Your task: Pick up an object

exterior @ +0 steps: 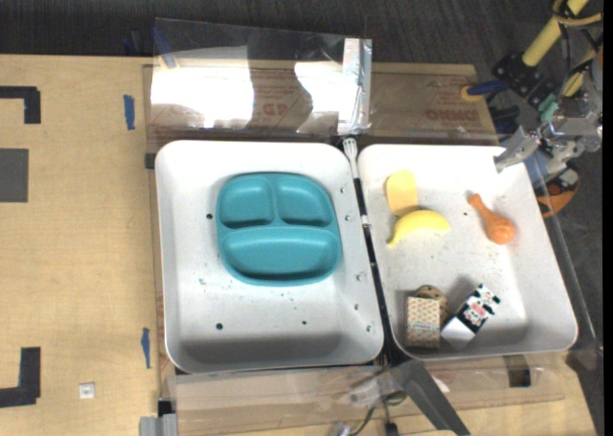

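Observation:
The right bin holds several objects. A yellow block lies near its far left, with a yellow banana just in front of it. An orange carrot-shaped toy rests toward the right wall. Near the front sit a brown patterned box and a small black-and-white carton, side by side. My gripper hangs over the far right corner of this bin, up and to the right of the orange toy and apart from every object.
The left bin carries a teal divided plate. A clear plastic sheet stands behind the bins. Yellow hoses and cables crowd the far right. Wooden bench surface stretches to the left.

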Tool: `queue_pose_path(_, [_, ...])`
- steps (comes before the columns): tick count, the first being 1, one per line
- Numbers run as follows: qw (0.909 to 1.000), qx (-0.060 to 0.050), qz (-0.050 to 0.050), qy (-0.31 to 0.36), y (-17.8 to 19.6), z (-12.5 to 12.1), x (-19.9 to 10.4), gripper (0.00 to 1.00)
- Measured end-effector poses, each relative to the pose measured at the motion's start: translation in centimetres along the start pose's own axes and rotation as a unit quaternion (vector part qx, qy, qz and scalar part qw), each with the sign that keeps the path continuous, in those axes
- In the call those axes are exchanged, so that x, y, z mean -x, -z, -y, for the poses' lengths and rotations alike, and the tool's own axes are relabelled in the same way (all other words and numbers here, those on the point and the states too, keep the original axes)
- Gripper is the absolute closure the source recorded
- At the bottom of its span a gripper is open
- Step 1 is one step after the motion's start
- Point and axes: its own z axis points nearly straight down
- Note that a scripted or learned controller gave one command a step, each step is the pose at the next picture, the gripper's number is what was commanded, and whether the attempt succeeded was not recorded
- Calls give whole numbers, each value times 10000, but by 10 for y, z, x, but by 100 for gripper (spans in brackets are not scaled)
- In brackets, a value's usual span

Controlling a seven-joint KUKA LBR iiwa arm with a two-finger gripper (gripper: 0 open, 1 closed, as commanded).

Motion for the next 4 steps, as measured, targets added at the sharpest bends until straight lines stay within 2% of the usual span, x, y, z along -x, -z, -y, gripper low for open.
queue_pose_path(1, [9993, -49, -39, -381, -132, 16, 20, 0])
queue_pose_path(2, [9989, 21, -26, -471, -177, -48, -1, 0])
queue_pose_path(3, [9996, 12, -13, 287, -178, -60, -95, 0])
queue_pose_path(4, [10000, 3, -2, 7, -176, -6, -105, 0])
